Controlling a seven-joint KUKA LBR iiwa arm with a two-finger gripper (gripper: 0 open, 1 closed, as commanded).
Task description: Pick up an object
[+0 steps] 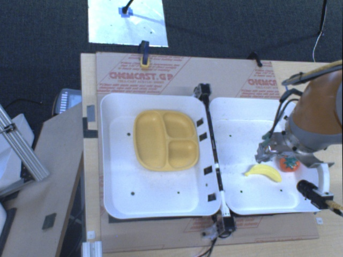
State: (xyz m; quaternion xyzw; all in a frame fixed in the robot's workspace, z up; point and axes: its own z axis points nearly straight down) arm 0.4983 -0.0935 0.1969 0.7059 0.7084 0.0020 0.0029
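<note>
Where the arm [316, 111] reached in from the right, its gripper [266, 151] hung low over the right bin [241, 116], close above the bin floor near its middle right. Whether it was apart or together could not be told, because the wrist hid much of it from above. Just below the gripper lay a yellow banana [263, 172], curved and resting flat on the white floor, near the tool but with no visible contact. Just right of the banana sat a small orange-red fruit with a green top [289, 164], partly covered by the arm. Across the divider, well apart from the tool, the left bin [115, 197] held a yellow divided plate [164, 140] with three compartments, lying flat near the bin's middle. Both bins sat on a cardboard sheet [161, 74] with red lettering.
</note>
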